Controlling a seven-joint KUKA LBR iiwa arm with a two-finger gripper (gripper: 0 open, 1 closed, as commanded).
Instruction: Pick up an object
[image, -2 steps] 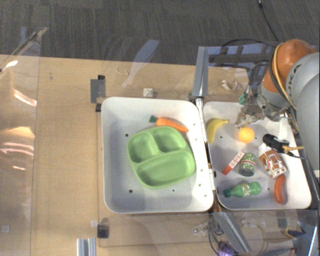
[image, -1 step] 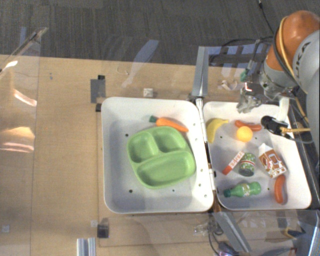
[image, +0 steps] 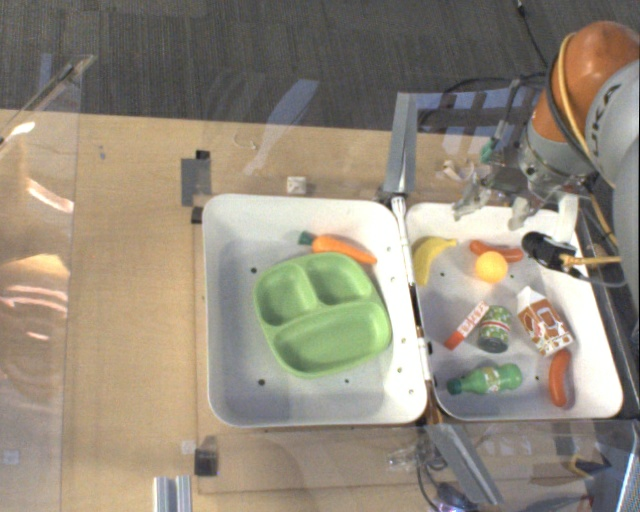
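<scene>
Dark ribbed carpet ran behind a pale wooden bench (image: 120, 300), whose left part carried glare from a clear sheet. Two white bins sat side by side. The left bin (image: 230, 380) held a green divided plate (image: 320, 315) and a carrot (image: 342, 247). The right bin (image: 600, 400) held a banana (image: 430, 255), an orange ball (image: 490, 266), a green bottle (image: 487, 380) and a small carton (image: 542, 324). The gripper (image: 495, 195) hovered over that bin's far edge, spread apart and holding nothing.

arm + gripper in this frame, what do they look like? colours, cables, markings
The arm is grey with a rounded glossy orange band and dark lettering on the grey shell, too cropped to read. Black cables loop around it. The gripper is bare grey metal, with a black cylindrical part beside it.
</scene>
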